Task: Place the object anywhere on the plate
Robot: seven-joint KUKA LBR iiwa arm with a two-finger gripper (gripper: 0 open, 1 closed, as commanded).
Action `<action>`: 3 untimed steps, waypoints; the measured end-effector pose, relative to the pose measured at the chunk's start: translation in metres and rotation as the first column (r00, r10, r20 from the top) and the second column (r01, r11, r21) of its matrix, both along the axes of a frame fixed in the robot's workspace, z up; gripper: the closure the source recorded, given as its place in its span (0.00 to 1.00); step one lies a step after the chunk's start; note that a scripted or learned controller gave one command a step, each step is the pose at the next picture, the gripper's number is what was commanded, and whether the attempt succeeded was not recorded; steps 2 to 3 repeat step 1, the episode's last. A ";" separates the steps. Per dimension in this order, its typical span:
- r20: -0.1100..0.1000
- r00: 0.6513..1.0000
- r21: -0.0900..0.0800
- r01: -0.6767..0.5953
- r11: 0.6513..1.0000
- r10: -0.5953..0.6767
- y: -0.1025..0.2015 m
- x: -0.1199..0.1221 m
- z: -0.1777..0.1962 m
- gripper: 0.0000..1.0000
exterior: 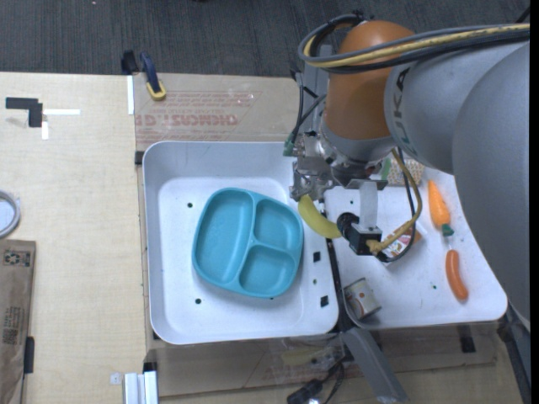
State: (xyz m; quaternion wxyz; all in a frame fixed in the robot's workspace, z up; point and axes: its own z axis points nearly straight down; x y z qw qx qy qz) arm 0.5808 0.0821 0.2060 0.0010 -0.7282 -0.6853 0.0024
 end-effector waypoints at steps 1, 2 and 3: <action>0.001 1.000 0.000 0.002 1.000 -0.002 -0.001 0.000 0.000 0.00; 0.001 1.000 0.000 0.002 1.000 -0.002 -0.001 0.000 0.000 0.00; 0.001 1.000 0.000 0.002 1.000 -0.002 -0.001 0.000 0.000 0.00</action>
